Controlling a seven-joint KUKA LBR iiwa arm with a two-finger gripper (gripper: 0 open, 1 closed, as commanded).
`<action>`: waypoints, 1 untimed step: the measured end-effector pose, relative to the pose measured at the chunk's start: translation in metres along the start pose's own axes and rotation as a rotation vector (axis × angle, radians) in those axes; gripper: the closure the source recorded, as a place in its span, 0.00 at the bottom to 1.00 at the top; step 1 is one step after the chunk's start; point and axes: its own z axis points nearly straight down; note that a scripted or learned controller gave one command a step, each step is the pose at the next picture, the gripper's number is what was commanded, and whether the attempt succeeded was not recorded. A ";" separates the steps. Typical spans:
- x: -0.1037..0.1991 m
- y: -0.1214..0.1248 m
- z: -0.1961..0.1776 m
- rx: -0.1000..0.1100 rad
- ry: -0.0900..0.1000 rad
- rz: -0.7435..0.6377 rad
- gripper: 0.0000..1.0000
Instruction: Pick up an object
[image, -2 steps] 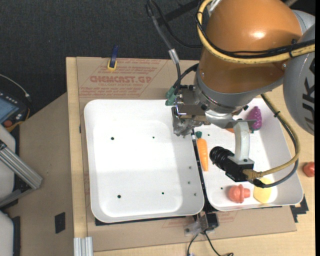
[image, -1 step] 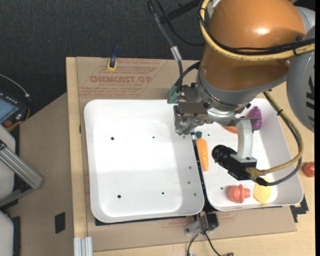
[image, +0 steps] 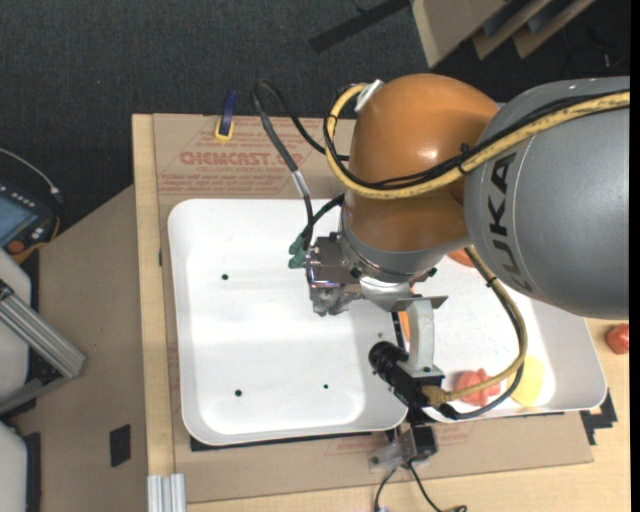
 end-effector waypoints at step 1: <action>-0.030 0.001 0.117 0.002 -0.001 0.005 1.00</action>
